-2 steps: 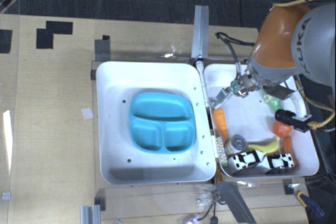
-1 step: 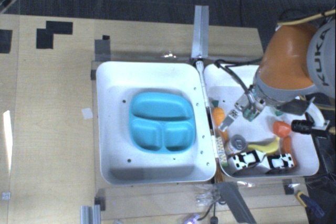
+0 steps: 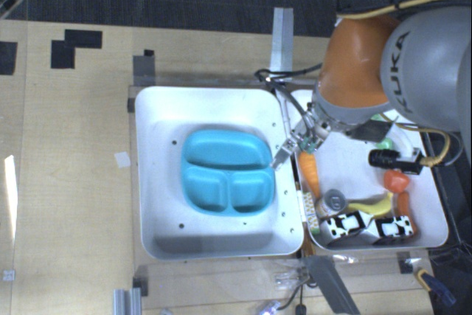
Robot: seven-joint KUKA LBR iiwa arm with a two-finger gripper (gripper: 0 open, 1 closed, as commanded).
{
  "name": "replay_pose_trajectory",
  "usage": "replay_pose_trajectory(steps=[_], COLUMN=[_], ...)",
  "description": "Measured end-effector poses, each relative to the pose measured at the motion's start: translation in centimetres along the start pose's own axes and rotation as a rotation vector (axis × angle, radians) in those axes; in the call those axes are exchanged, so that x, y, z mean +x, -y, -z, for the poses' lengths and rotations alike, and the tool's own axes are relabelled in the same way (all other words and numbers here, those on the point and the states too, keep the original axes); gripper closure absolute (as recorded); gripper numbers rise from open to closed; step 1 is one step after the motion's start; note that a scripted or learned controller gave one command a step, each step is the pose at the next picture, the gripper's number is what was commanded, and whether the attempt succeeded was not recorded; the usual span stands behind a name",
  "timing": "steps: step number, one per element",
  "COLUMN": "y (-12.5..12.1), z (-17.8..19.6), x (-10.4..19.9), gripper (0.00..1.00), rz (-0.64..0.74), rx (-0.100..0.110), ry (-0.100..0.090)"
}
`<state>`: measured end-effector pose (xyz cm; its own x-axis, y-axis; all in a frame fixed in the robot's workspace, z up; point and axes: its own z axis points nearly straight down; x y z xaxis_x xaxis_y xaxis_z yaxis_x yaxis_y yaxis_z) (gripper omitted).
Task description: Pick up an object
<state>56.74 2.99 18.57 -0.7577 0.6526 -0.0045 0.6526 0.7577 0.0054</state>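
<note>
Item 1, gripper (image 3: 293, 146): metal fingers hanging low over the wall between the 2 bins, just above the top of the carrot; I cannot tell from here whether they are parted or closed, and I see nothing between them. I judge the pick not yet made, with the descent, the closing and the lift all left.

Item 2, carrot (image 3: 310, 175): orange, tapered, smooth, lying along the right bin's left wall.

Item 3, right bin (image 3: 436, 231): shallow white plastic, holding a grey round disc (image 3: 335, 200), a curved yellow banana (image 3: 373, 206), a red-orange lump (image 3: 397, 180) and 2 black-and-white patterned blocks.

Item 4, left bin (image 3: 151, 158): holds a glossy blue 3-compartment tray (image 3: 226, 170) with rounded corners.
</note>
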Motion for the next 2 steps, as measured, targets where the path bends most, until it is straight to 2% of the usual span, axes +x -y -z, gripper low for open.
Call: replay_pose_trajectory(steps=[1, 2], y=[-0.2, 0.3], z=[1.2, 8.8], x=[-0.1, -0.8], gripper=[1.00, 1.00], rz=[0.002, -0.197], rx=[-0.007, -0.001], ry=[0.006, 0.002])
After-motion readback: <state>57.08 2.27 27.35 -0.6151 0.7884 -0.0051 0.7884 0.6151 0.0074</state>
